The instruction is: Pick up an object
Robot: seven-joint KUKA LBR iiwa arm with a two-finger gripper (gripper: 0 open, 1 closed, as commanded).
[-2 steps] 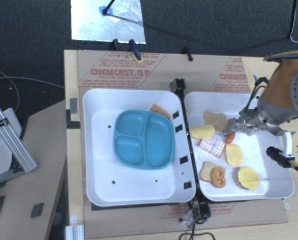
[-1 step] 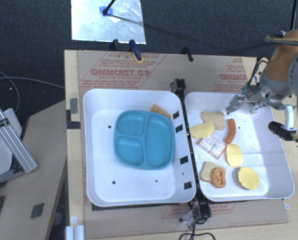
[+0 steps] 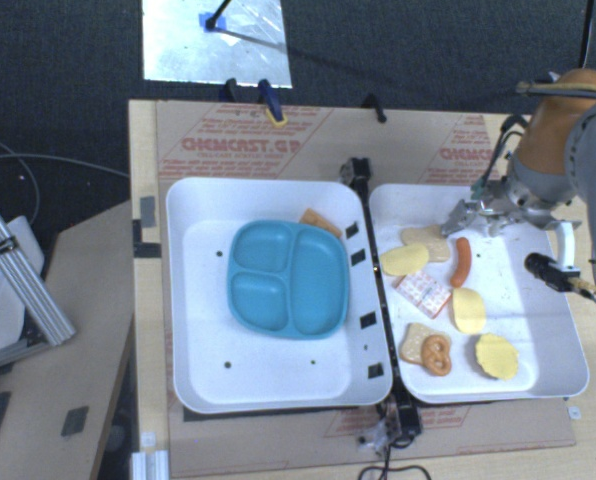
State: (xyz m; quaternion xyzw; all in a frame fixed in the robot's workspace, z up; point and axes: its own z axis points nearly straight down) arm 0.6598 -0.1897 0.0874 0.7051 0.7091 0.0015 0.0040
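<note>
Yellow and round, a ridged slice [image 3: 496, 356] lies at the near edge of the right bin [image 3: 568, 368]; just to its left a pretzel [image 3: 436, 352] sits on a pale biscuit [image 3: 414, 340]; a little farther in lies a smooth yellow oval [image 3: 468, 311], and beside that a pink-and-white wafer [image 3: 422, 293], tilted. Across the divider, the left bin [image 3: 203, 368] carries a blue sectioned plate [image 3: 288, 278], lying flat near its middle; an orange-brown piece [image 3: 320, 220], perhaps a cracker, pokes out from behind the plate's far edge.

Farther back in the right bin an orange-red sausage [image 3: 462, 261] lies almost end-on to me, apart from a yellow lump [image 3: 405, 260] on its left; a paler piece [image 3: 425, 238] touches that lump on the far side. The gripper [image 3: 468, 214] hangs low over the bin's far part, just beyond the sausage's far end; whether it is spread or pressed together I cannot tell from here, and nothing is visibly caught in it; the grey arm [image 3: 578, 148] with its orange band [image 3: 553, 128] rises behind, at the right.
</note>
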